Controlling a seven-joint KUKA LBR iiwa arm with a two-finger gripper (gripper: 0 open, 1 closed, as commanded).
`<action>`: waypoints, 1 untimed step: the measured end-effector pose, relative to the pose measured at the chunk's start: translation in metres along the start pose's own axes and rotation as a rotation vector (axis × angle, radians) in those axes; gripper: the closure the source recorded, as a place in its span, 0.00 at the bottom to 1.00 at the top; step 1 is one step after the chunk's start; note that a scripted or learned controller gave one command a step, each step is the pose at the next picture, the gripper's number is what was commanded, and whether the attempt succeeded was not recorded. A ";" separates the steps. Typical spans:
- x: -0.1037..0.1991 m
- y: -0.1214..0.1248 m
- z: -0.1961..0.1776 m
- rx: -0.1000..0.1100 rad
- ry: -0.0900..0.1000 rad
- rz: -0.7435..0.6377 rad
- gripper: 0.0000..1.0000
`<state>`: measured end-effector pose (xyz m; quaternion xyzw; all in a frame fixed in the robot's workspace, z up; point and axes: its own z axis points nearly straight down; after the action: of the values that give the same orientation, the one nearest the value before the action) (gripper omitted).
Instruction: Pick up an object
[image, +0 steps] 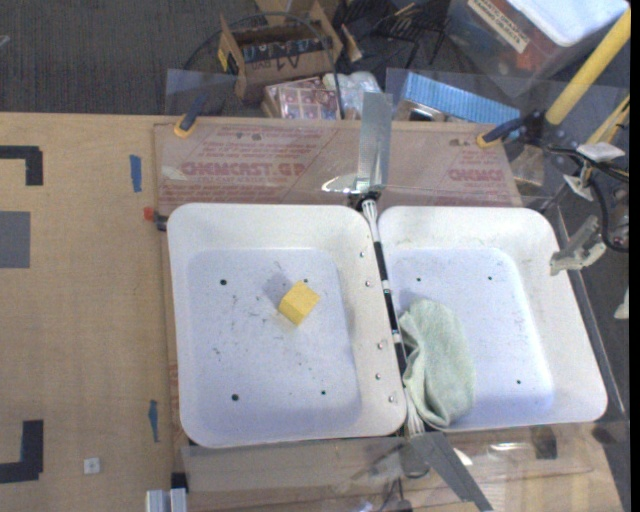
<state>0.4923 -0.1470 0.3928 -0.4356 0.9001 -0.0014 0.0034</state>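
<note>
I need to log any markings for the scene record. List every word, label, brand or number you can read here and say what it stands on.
"CHEMCAST GS", faint red print, partly blurred, on the clear sheet behind the left bin.
The same red print, too blurred to read, on the sheet's right part behind the right bin.
Printed packet beyond the bench: too small to read.
Yellow block and green cloth: no text.

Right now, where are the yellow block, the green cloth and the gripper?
yellow block (298, 302), camera view, on its top face, in the left bin.
green cloth (438, 360), camera view, mid-fold, at the right bin's left wall.
gripper (572, 260), camera view, at its fingertips, over the right bin's right rim.
</note>
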 end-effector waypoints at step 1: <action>0.056 -0.043 -0.044 0.001 0.000 -0.489 0.00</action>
<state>0.4907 -0.2172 0.4364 -0.6405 0.7679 -0.0026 0.0033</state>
